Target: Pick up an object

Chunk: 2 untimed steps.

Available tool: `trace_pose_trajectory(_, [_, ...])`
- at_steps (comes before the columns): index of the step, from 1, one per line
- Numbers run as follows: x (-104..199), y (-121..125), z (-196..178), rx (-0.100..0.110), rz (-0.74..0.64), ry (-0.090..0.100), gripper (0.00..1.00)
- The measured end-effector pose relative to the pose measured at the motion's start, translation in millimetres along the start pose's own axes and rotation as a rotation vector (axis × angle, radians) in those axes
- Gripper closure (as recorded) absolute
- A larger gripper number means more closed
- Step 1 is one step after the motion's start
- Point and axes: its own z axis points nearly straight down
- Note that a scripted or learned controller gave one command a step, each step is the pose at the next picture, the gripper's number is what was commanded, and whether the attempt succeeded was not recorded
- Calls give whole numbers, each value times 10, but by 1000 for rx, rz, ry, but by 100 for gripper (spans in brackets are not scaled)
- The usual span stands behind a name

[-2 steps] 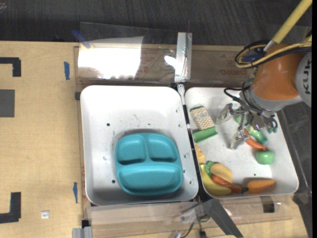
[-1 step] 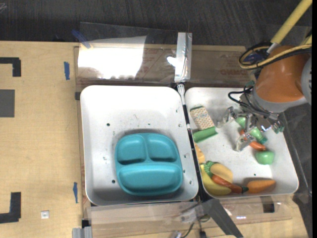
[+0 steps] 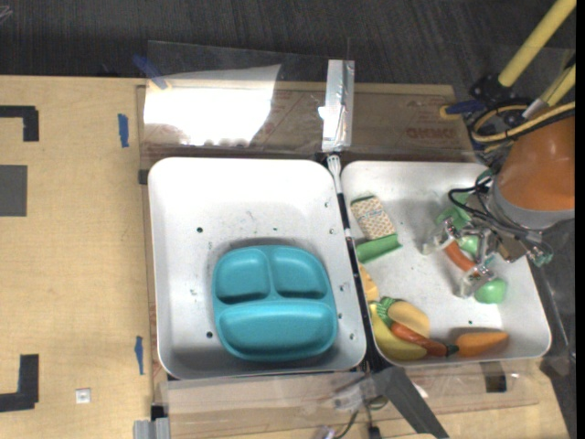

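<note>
**Bench inspection: two bins, arm low over the right one**

Writing: faint reddish lettering shows on the brown board behind the right bin, at about 12 o'clock of it; it is too blurred to read. No other label or brand is legible.

Count, left bin: one teal tray with three compartments, lying towards 6 o'clock of the bin floor.

Count, right bin:
- one patterned block, at 10 o'clock;
- one green bar, just below the block, tilted;
- one yellow piece at 7 o'clock, against the bin's left wall, with a red strip across it;
- one orange carrot at 5 o'clock, lying flat near the front rim;
- a cluster of small green and orange pieces at 3 o'clock, too tangled to count.

Arm: one, with the orange band at the bin's 3 o'clock edge. The gripper sits down in the cluster. A green piece lies just beside its tip at 5 o'clock. Whether its jaws are apart or closed, and whether anything is between them, I cannot tell; cables and clutter mask them.

Other: one foil strip stands at 12 o'clock between the bins. Yellow rods cross the top right corner.
</note>
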Motion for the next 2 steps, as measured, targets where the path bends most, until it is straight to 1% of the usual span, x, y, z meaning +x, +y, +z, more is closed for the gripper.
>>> trace_pose_trajectory(1, [-157, 112, -1, 1, 28, -4, 0])
trace_pose_trajectory(2, [-203, 106, -137, 7, 28, -17, 100])
